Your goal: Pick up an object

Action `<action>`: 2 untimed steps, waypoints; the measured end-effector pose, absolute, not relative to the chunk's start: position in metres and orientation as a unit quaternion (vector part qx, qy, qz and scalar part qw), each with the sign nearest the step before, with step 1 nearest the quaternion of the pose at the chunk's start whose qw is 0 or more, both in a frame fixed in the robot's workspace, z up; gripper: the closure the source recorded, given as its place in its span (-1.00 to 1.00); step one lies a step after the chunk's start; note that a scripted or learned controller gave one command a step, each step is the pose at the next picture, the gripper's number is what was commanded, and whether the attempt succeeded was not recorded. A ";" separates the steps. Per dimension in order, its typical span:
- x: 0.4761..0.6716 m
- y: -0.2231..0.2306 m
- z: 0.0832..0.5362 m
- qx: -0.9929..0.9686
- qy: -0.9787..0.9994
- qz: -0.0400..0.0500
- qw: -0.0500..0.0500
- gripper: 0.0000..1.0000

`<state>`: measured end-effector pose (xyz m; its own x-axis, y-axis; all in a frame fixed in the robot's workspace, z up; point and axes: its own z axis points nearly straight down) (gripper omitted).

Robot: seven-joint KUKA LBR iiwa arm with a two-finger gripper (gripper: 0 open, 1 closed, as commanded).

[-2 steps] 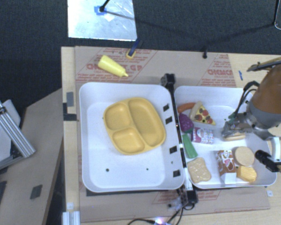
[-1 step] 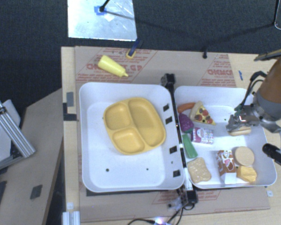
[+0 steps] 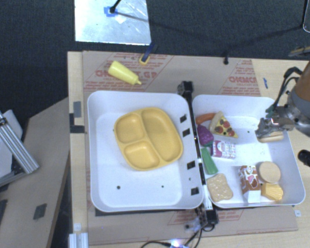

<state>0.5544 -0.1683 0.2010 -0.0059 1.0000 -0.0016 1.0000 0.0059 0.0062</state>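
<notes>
camera view: two white bins side by side on the surface (image 3: pixel 160 61). left bin (image 3: pixel 101 138) holds a yellow divided tray (image 3: pixel 147 137). right bin (image 3: pixel 294 182) holds the toy food: a pizza slice (image 3: pixel 223 125), a purple piece (image 3: pixel 204 136), a small pink-and-white carton (image 3: pixel 223 150), a green stick (image 3: pixel 208 161), a cracker-like biscuit (image 3: pixel 219 186), a round bun (image 3: pixel 269 171), and a brown packet (image 3: pixel 247 177) just beside a yellow wedge (image 3: pixel 273 191). outside the bins, a yellow mustard bottle (image 3: pixel 123 72) lies on the cardboard near the far edge.

arm enters from the right. the jaws (image 3: pixel 268 128) sit low at the right bin's far-right side, right over a tan, flat piece (image 3: pixel 272 136) that looks like a bread slice. piece appears touching or just under the fingertips; can't tell whether it sits between them.

state of the jaws: cannot tell, open or closed; too small and blurred.

step, as i read it: at the grasp point, descent or closing on the tan piece. next move calls for a firm close across its thin edge, then a straight lift clear of the bin wall. risk: flat piece slips out.
</notes>
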 end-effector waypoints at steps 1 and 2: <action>0.556 -0.168 0.226 0.705 0.709 0.001 0.002 1.00; 0.559 -0.112 0.236 0.703 0.711 0.002 0.000 1.00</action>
